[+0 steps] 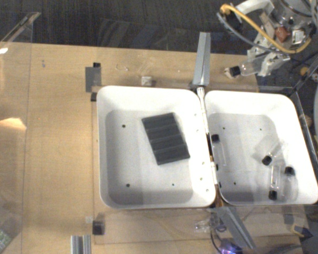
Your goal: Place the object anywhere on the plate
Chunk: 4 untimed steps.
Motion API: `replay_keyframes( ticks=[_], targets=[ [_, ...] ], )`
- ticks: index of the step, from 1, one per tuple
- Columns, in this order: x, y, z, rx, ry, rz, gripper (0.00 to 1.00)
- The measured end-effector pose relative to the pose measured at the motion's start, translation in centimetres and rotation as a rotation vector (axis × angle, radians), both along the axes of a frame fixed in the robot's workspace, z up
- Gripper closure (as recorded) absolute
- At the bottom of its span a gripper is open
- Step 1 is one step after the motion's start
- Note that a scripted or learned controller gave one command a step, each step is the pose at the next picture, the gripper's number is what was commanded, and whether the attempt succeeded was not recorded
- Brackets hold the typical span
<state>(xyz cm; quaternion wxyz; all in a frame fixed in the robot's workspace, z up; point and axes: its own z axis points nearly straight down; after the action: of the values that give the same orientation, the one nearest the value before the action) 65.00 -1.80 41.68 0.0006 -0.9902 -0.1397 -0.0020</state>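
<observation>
Left bin (108,157): contains one plate (166,138), a dark grey rectangular slab with four raised bands running across its width. It lies flat on the bin floor, turned at a slant to the walls and set toward the far right part of the bin. Nothing rests on it.

Right bin (244,120): contains several clear plastic tubes with black caps. One tube (218,155) lies along the left wall, cap at the far end. Three more tubes (276,180) are clustered near the right corner at the front, lying close together at differing angles. Their clear bodies are faint against the white floor, so exact contact between them cannot be judged.

Gripper (266,63): positioned beyond the far rim of the right bin, over the bench, with yellow cable looped above it.

Task object: a clear tube with black cap (243,70), the same type as those in the bin. It lies nearly level, its cap pointing left and its other end meeting the gripper's tip. It is well apart from the plate. Whether the gripper is clamped on it cannot be told.
</observation>
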Motion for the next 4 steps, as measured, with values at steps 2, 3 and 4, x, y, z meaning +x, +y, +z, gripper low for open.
replay_keyframes(
  ticks=[2,3,4],
  targets=[
    [1.0,3.3,-2.4,0.001,0.003,-0.077,1.00],
    [1.3,4.7,-5.6,-0.001,0.004,-0.005,1.00],
    [0.8,3.0,-8.5,-0.002,0.003,0.004,1.00]
  ],
)
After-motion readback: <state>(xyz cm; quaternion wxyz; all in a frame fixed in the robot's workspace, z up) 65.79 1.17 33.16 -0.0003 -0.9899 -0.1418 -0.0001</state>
